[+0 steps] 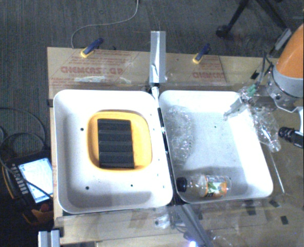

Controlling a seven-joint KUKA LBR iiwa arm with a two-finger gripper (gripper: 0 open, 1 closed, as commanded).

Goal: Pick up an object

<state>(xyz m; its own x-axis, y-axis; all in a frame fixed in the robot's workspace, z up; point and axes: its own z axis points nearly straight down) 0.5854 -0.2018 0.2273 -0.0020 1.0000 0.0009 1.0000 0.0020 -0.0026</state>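
My gripper (243, 102) hangs over the far right corner of the right bin (218, 138), below the arm's orange band. A crumpled clear plastic piece (265, 126) sits right beside it, over the bin's right rim; whether the gripper is touching it is unclear. A clear plastic bottle (206, 184) with a black cap and an orange label lies on its side along the near wall of the right bin. More crumpled clear plastic (179, 133) lies against that bin's left wall. In the left bin (69, 153) rests a yellow object with a black ribbed top (119, 141).
A metal bracket (157, 58) stands at the back between the bins. Two blue-and-yellow clamps (91, 47) (201, 53) hold the bench's far edge. Cables and a small screen device (31, 176) lie on the floor to the left.
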